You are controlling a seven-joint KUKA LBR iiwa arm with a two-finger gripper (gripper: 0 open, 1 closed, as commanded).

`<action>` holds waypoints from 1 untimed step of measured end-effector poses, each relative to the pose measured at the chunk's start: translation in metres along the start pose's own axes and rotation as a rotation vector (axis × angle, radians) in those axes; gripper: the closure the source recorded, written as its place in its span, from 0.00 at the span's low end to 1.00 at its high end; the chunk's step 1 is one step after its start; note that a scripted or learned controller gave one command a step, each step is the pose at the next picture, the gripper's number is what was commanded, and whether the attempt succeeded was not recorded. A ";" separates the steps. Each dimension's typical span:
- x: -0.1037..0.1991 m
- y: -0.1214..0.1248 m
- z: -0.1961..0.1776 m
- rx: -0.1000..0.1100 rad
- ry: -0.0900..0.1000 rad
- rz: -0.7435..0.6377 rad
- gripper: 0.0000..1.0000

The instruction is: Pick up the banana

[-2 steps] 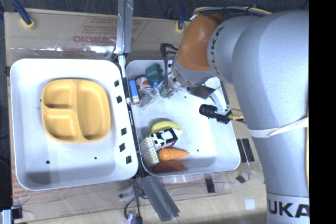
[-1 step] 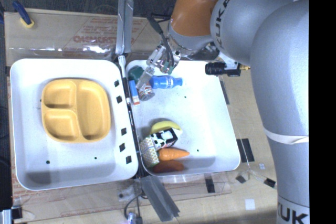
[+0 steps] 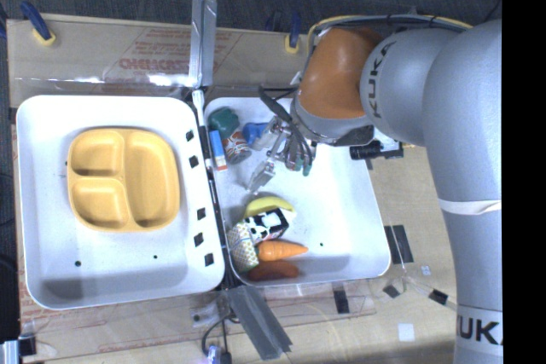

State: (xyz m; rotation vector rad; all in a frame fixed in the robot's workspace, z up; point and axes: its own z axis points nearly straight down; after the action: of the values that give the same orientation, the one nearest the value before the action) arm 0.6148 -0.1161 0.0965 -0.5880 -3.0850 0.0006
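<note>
The banana (image 3: 268,205) lies in the right bin (image 3: 363,209), toward its near left corner, just above a black-and-white object (image 3: 266,223) and a carrot (image 3: 281,250). The gripper (image 3: 286,151) hangs over the bin's middle, apart from the banana, with nothing in it; whether its jaws are spread cannot be told. A yellow tray (image 3: 124,177) sits in the left bin (image 3: 43,209).

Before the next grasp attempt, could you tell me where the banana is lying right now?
The banana lies in the right bin, toward its near left corner, just above the carrot and below the gripper.
</note>
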 end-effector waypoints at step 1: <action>0.055 0.002 0.006 0.000 -0.001 -0.012 0.00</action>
State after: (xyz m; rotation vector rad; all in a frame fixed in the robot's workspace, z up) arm 0.5647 -0.0943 0.0908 -0.5697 -3.0890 0.0010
